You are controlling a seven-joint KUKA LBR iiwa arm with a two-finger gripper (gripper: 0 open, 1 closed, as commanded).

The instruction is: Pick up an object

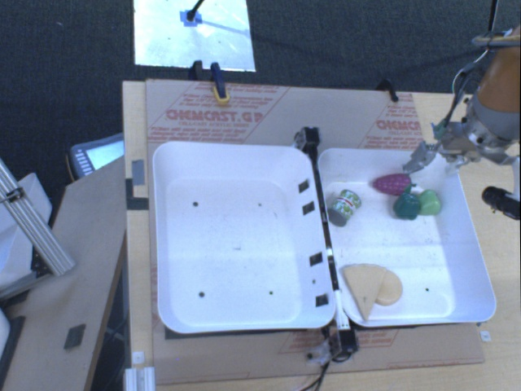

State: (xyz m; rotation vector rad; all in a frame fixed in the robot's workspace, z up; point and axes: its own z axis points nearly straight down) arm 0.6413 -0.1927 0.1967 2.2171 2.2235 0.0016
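Gripper hangs over the right bin's far edge; whether it is apart or together cannot be told, and nothing shows in it, so the pick looks undone. Nearest lies a flat tan wedge, matte. Farther in sit a small labelled can, a glossy green pepper-like toy, and a magenta oval piece just below the gripper.
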